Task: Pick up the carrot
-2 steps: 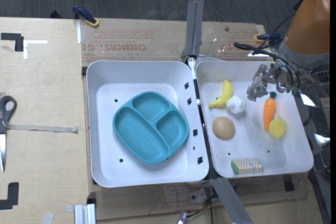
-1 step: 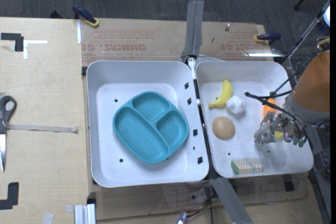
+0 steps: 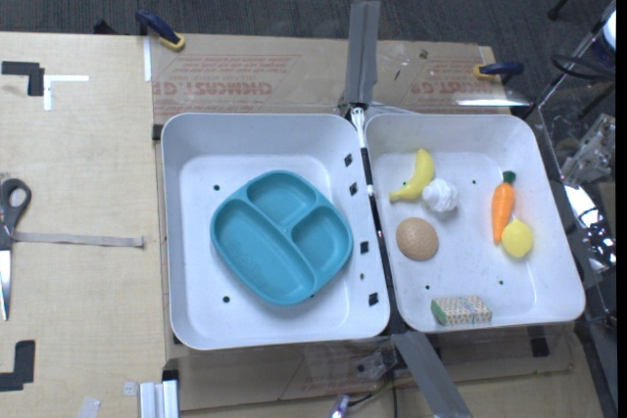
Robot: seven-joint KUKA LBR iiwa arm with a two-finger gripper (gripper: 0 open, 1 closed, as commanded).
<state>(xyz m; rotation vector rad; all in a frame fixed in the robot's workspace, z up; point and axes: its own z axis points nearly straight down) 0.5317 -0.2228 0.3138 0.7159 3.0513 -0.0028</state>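
The carrot, orange with a small green top, lies lengthwise near the right wall of the right bin. Its green end points to the back of the bin. A yellow lemon touches the carrot's lower end. Nothing covers the carrot from above.
The right bin also holds a banana, a white crumpled ball, a tan round item and a small patterned block near the front wall. A blue divided plate sits in the left bin. Scissors lie at the far left.
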